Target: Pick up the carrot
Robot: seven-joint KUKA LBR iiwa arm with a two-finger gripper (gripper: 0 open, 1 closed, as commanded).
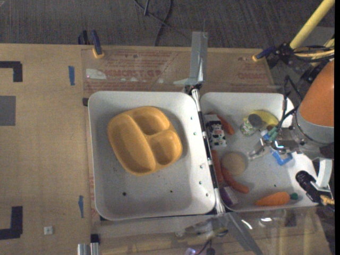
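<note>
Tapered orange carrot, smooth white bin, possibly metallic gripper

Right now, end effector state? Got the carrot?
End effector: open or shut cannot be told from this view. The carrot lies in the right bin, not held.

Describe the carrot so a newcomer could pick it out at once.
Start at the right-hand shallow white bin and go to its near edge. There lies the small orange tapered carrot with a green stem end. The reddish sausage-shaped piece to its left is darker and has no green tip.
</note>
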